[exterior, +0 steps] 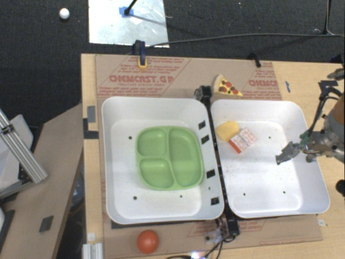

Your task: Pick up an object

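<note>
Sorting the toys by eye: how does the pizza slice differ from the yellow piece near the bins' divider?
The pizza slice lies outside the bins on the board; the yellow piece lies inside the right bin. The pizza slice is a wedge with red spots; the yellow piece is plain and rounded. The yellow piece touches a red-and-white packet; the pizza slice lies alone. Both are small and yellowish.

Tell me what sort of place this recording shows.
Most likely a robotics lab bench set up for grasping trials. Two white bins sit on a protective board, with toy food such as a pizza slice and a green divided plate, and a gripper reaching in.
</note>
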`<state>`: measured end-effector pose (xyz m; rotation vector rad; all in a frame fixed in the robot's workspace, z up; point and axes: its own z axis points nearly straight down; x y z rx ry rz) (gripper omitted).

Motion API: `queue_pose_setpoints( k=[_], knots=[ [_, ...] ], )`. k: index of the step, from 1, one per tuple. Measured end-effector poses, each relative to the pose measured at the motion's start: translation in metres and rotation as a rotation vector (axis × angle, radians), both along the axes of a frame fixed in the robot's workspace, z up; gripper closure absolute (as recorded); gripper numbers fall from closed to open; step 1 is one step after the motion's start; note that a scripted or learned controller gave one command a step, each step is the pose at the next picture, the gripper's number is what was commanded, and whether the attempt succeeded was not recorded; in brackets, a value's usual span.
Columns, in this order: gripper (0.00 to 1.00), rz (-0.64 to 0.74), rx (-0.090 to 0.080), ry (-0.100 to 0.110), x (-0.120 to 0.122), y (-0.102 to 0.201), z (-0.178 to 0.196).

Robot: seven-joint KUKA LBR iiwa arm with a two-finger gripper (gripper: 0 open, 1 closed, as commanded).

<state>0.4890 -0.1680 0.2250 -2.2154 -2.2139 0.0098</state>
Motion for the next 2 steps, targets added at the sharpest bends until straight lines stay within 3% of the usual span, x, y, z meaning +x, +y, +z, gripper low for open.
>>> queue_pose_setpoints(
  k=[1, 2],
  knots=[
    [0.0, 0.004, -0.003, -0.012, 0.003, 0.001, 0.006],
    [0.0, 0.002, -0.002, -0.012, -0.001, -0.007, -0.039]
  ],
)
